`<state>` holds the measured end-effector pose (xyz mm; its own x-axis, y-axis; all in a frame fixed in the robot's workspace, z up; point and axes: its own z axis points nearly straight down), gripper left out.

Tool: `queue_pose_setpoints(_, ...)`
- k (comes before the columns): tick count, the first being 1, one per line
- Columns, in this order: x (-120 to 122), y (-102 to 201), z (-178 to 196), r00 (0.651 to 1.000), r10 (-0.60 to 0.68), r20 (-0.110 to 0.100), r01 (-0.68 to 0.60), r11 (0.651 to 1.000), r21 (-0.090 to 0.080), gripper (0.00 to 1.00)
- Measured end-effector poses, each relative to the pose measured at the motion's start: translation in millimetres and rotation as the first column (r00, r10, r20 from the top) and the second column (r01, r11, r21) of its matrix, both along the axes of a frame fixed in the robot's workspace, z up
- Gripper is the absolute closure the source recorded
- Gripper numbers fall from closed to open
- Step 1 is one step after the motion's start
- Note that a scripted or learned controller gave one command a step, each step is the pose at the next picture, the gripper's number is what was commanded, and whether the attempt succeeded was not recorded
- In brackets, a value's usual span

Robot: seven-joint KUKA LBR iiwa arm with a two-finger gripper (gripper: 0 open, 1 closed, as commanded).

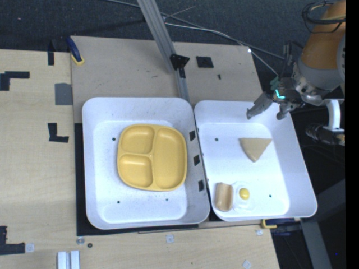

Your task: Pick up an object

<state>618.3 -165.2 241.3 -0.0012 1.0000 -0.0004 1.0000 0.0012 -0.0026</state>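
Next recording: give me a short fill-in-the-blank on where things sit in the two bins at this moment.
1. The yellow divided plate lies in the ____ bin.
2. The plate has ____ compartments.
3. The tan wedge lies in the right bin, nearer the ____ than the fried egg is.
4. The bread roll sits immediately ____ of the fried egg.

Missing words: left; three; gripper; left

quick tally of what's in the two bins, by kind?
Yellow divided plate: 1, left bin
Tan wedge: 1, right bin
Tan roll: 1, right bin
Fried egg: 1, right bin
Total: 4
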Motion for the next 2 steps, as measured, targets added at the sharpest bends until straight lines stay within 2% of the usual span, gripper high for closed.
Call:
queue_pose_setpoints(1, 0, 0, 1, 1.000, 0.000, 0.001, 0.000, 1.000, 0.000, 0.00)
queue_pose_setpoints(2, -1, -8, -60, 1.000, -0.001, -0.003, 0.001, 1.000, 0.000, 0.00)
